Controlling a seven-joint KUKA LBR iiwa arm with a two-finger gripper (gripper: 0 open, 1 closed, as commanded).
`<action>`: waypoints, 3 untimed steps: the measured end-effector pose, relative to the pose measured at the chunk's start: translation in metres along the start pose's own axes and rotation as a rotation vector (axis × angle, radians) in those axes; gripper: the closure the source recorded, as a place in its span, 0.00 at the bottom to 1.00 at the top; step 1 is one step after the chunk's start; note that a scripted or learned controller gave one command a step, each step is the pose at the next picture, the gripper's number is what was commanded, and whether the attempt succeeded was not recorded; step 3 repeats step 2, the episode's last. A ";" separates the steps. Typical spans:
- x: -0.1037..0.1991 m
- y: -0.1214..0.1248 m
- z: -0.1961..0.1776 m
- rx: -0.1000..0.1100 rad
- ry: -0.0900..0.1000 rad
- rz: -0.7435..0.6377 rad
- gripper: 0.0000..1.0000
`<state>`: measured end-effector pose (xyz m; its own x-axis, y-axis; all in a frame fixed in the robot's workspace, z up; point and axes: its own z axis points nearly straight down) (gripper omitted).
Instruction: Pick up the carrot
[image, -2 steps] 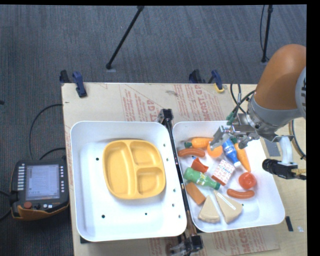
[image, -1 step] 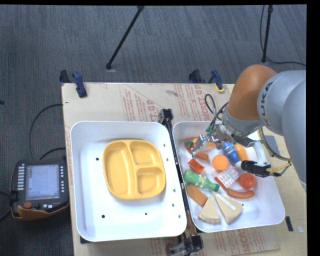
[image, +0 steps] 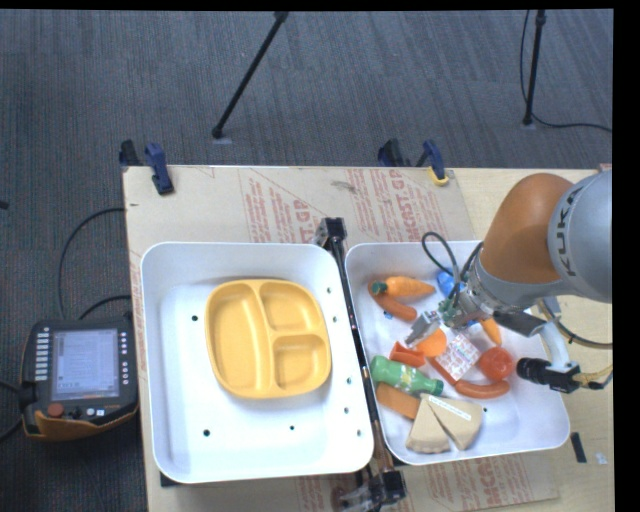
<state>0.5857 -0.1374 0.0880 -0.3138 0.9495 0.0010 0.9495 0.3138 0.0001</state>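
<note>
The carrot (image: 405, 286) lies near the right bin's (image: 540, 432) top left corner. The gripper (image: 447, 318) hangs just beside it, possibly over toy food; whether its fingers are parted cannot be told.

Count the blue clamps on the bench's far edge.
2. One blue clamp grips the far-left corner of the board; the other blue clamp sits along the far edge, above the right bin. Dark parts beside each may be further clamps; I cannot tell.
</note>
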 end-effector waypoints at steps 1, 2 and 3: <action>-0.002 -0.001 -0.010 -0.001 0.000 0.008 1.00; 0.041 0.061 -0.140 -0.004 -0.002 0.071 1.00; 0.041 0.061 -0.140 -0.004 -0.002 0.071 1.00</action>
